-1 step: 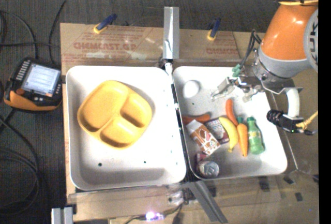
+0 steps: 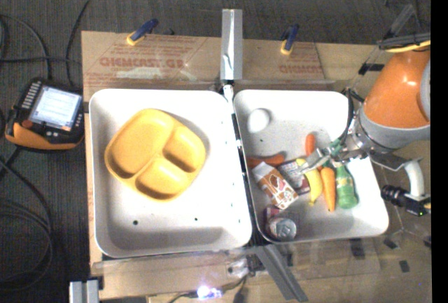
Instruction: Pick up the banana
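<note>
Banana in right bin, gripper over it

Banana (image 2: 314,185): short, yellow, lying approx upright in right bin (image 2: 294,102) btwn snack packet (image 2: 275,186) & carrot (image 2: 328,186). Gripper (image 2: 329,153) just above; open/closed can't tell

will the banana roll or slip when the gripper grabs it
The banana looks smooth and curved, so it may slip. It lies packed between a carrot and a packet, so it probably won't roll, though its neighbours may shift.
</note>
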`<state>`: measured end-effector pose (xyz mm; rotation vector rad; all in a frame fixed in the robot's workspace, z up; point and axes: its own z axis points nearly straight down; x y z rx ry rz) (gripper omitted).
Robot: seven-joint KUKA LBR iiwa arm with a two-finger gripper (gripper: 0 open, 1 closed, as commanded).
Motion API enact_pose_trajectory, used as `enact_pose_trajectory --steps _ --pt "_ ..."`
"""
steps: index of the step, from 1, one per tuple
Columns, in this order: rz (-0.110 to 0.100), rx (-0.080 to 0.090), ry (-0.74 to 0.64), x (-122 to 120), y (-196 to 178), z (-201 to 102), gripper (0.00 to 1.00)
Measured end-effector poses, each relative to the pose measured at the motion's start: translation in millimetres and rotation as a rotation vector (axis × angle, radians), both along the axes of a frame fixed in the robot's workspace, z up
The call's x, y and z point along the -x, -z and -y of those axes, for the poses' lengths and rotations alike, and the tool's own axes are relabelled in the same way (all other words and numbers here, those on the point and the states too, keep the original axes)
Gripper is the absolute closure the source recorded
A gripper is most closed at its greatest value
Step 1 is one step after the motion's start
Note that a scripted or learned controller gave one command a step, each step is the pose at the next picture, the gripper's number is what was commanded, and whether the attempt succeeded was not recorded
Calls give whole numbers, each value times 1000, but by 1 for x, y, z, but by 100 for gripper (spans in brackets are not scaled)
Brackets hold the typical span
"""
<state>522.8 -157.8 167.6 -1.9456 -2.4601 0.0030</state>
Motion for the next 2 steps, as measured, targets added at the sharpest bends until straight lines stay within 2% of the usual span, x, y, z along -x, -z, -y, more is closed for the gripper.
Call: enact_pose_trajectory --steps 1,2 --pt "20 -2 -104 -11 75 10 0" --pt "31 10 -100 -13 64 15 100"
